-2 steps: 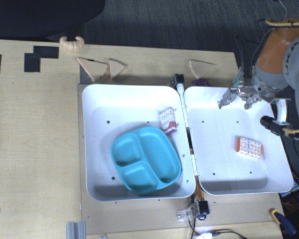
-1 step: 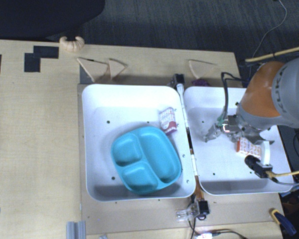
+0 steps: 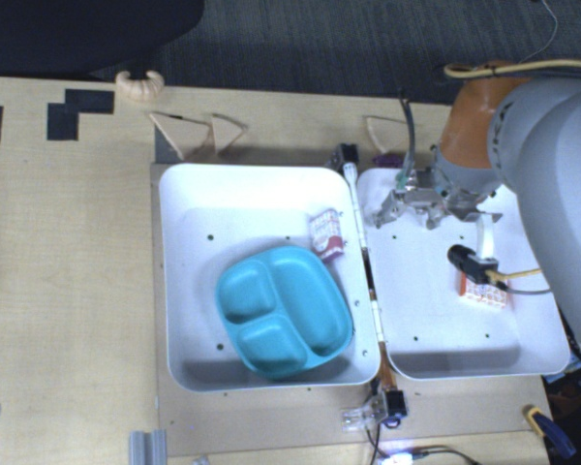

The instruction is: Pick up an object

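The jaws (image 3: 418, 204) hang spread and empty over the right bin (image 3: 436, 342) (1 of 2). A red-and-white packet (image 3: 484, 292) lies near; next comes descending onto it, then closing.

Arm (image 3: 547, 153) cut off at right edge, covering right bin's (image 3: 445, 347) far right corner. End effector (image 3: 418, 206) fingers too small to judge. Label on small packet (image 3: 326, 232) unreadable. Red-and-white item (image 3: 484, 294) unidentifiable.
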You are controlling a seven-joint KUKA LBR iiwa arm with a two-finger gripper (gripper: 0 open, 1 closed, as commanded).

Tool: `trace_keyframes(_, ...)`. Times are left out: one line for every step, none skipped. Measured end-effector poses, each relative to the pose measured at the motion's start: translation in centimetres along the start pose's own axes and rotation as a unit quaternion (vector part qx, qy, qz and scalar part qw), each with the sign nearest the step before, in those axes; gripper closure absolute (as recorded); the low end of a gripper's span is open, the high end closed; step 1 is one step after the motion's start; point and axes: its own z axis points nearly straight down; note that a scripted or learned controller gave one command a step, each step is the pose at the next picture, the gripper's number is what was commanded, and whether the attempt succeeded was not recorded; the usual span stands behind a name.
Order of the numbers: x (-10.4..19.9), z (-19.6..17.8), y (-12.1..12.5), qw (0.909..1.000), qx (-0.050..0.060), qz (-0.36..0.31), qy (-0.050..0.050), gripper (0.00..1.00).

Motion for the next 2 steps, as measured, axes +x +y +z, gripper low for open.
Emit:
trace_keyframes(0.0,-1.1,0.1,1.0000,-0.001,-0.002,-0.001,1.00)
trace_keyframes(-8.7,-1.7,-10.0,1.0000,0.002,0.002,-0.002,1.00)
